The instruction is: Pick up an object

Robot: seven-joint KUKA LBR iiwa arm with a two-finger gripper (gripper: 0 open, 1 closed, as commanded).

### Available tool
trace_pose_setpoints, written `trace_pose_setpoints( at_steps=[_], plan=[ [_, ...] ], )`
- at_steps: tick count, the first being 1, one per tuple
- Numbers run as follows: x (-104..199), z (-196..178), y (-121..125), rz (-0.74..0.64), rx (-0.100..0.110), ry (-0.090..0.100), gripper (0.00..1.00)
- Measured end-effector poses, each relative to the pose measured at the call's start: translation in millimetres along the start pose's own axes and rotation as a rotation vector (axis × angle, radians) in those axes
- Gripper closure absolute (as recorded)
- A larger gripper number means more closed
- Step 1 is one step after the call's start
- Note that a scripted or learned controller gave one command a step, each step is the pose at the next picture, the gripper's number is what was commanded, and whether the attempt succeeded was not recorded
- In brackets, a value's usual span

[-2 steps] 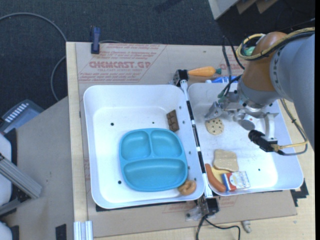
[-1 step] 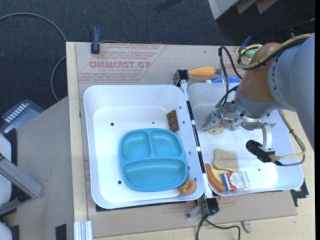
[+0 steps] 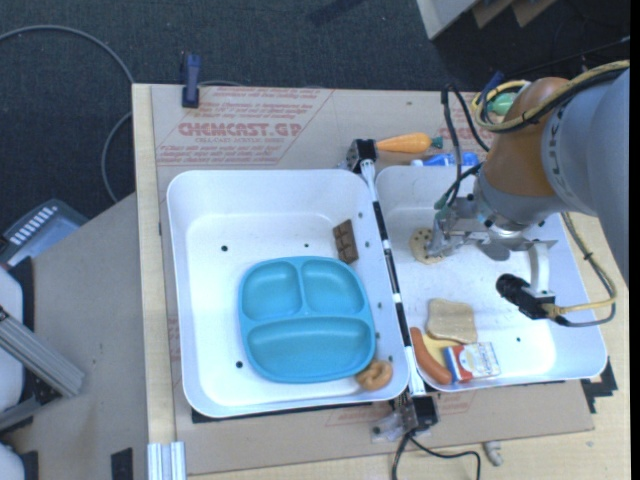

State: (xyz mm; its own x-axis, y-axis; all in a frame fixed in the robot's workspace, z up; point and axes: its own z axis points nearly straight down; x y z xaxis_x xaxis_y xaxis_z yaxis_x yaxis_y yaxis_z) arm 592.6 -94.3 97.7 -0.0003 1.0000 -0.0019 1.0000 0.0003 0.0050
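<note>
Arm point(image 3: 560, 138) running off right edge, wrist covering far part of right bin point(image 3: 575, 353). Gripper point(image 3: 445, 236) fingers blurring into cables, gap unreadable. Cookie point(image 3: 426, 244) lying partly under gripper. Packet point(image 3: 472, 361) print too small for reading.

Two white bins point(image 3: 190, 268) point(image 3: 585, 353), one blue divided plate point(image 3: 305, 318), one cookie point(image 3: 425, 243), one bread slice point(image 3: 452, 320), one hot dog point(image 3: 428, 356) (plus one carrot point(image 3: 405, 144) outside).
</note>
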Motion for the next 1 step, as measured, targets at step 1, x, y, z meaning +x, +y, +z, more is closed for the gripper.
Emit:
trace_pose_setpoints(
  at_steps=[1],
  plan=[
    [0.0, 0.1, -0.1, 0.000, 0.000, 0.000, 0.00]
  ],
)
